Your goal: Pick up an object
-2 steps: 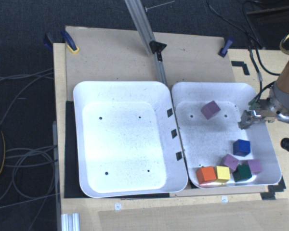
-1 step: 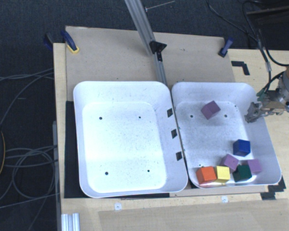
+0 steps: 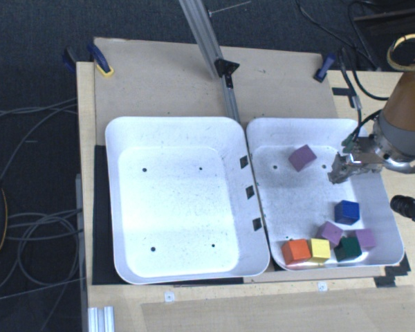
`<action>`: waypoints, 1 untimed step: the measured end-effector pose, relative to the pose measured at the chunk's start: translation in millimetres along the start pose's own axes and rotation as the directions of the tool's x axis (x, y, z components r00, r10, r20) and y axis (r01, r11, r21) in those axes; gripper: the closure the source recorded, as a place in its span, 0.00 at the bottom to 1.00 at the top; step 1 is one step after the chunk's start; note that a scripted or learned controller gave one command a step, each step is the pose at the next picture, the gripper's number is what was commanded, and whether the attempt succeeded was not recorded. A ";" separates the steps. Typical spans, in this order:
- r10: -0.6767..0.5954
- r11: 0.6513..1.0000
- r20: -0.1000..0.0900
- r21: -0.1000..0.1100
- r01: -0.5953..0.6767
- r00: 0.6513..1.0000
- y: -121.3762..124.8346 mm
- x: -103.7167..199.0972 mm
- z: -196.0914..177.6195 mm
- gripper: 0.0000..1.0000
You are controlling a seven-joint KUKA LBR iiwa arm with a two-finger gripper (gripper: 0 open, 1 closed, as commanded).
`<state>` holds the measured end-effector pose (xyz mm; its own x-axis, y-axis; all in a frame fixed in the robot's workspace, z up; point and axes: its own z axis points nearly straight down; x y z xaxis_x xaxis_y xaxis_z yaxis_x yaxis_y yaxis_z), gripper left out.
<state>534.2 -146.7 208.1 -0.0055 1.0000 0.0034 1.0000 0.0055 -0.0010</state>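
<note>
purple block sits alone at eleven o'clock in my right bin, so it offers open sides for a grab; my claw hovers at its three o'clock, holding nothing, whether wide or narrow i cannot tell

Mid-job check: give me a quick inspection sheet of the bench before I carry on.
Surface: wooden bench, left bin and right bin side by side.
Job's things: right bin holds a purple block alone near the top, a blue block, and a corner cluster of orange, yellow, green and purple blocks.
Clutter: nothing seen.
Grippers: hand over the right bin, beside the purple block, holding nothing visible.
Cables: loose on the floor, left.
Surroundings: blue clamps, dark carpet.
</note>
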 end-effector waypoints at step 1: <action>-0.002 1.000 0.000 -0.002 0.002 1.000 -2.0 48.3 -13.3 1.00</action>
<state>531.9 -98.4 221.6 -0.0071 1.0000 0.0034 1.0000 0.0071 0.0006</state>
